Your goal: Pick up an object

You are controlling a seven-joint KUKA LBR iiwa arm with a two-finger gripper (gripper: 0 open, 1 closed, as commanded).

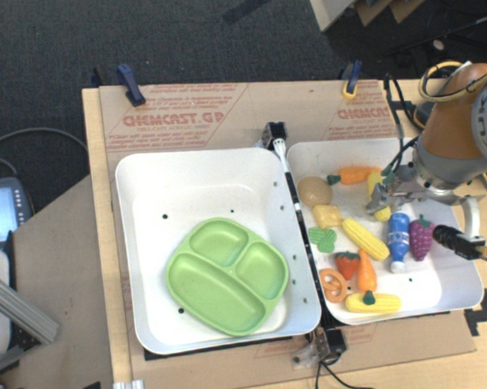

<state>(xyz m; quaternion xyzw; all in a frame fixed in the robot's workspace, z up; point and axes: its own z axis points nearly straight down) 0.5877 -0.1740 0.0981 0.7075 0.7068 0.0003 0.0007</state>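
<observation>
A bench (pixel 222 109) of brown board is seen from above, and two white bins are borne on it side by side. The left bin (pixel 145 195) is occupied by one green tray (pixel 226 274) with three compartments, lying toward the near right corner. The right bin (pixel 455 288) is crowded with toy food.

The arm (pixel 458 131) (grey, with an orange band) is reached in from the right over the far right part of the right bin. The gripper (pixel 383 196) is lowered among the toys near the bin's far side; whether it is spread or pressed together cannot be told, and nothing is seen pinched in it.

The toys are counted as follows. Two corn cobs are seen: one (pixel 365 238) slanted in the middle, one (pixel 374 303) lying along the near edge. One potato (pixel 314 191) is placed by the left wall, with one yellow block (pixel 327 216) just below it and one green leaf (pixel 323 240) below that. Two carrots are present, one (pixel 354 174) at the far side, one (pixel 366 273) near the middle. One bottle (pixel 398 238) (blue and white) lies beside one bunch of grapes (pixel 421 238). One strawberry (pixel 347 265) and one pretzel (pixel 332 284) are touching.
</observation>
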